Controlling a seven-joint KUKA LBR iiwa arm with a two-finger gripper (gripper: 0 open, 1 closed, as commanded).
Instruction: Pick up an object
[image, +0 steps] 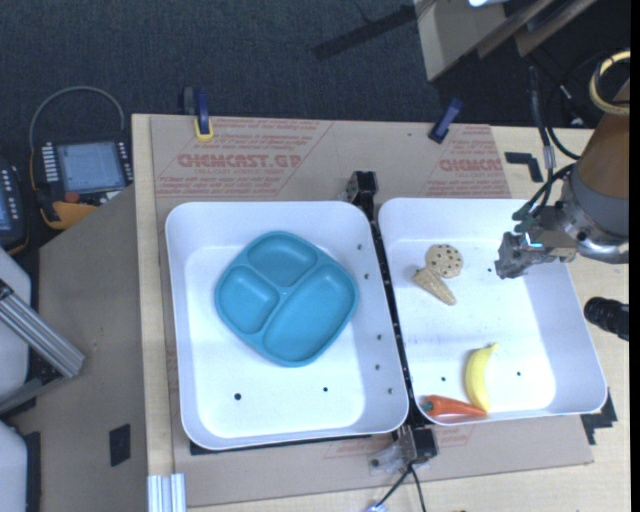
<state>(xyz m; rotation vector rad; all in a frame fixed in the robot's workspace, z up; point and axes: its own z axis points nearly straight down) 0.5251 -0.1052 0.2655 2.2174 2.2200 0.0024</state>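
Dark carpet around a cardboard-topped bench (300, 150) bearing two white bins (190, 300)

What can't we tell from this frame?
- Gripper, camera view: too small and dark against the white right bin to read its finger state.
- Orange toy carrot: lies against the bin's near wall; its far end is hidden behind the yellow toy banana.
- Grey arm: cut off by the right edge.

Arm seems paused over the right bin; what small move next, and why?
Probably shift the gripper left and down toward the ice cream cone toy. It is the closest object, lying apart from the banana and carrot, with free space around it.
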